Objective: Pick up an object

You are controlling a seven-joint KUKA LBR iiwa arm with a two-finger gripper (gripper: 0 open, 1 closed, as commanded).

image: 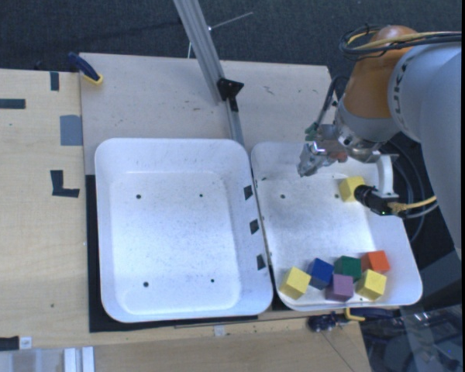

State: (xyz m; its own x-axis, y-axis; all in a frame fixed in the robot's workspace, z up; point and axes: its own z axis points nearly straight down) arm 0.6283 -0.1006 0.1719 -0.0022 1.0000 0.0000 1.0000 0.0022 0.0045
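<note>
Gripper (pixel 309 163) hangs at the right bin's (pixel 310 223) far end, finger state unclear; the yellow block (pixel 350 187) just beside it looks light, rigid, best pinched across flat sides.

The scene is lit evenly and brightly from above. Soft shadows are cast beneath the arm (pixel 418 84). Mild glare is seen on the white bins (pixel 116 169); fine detail is slightly blurred.
</note>
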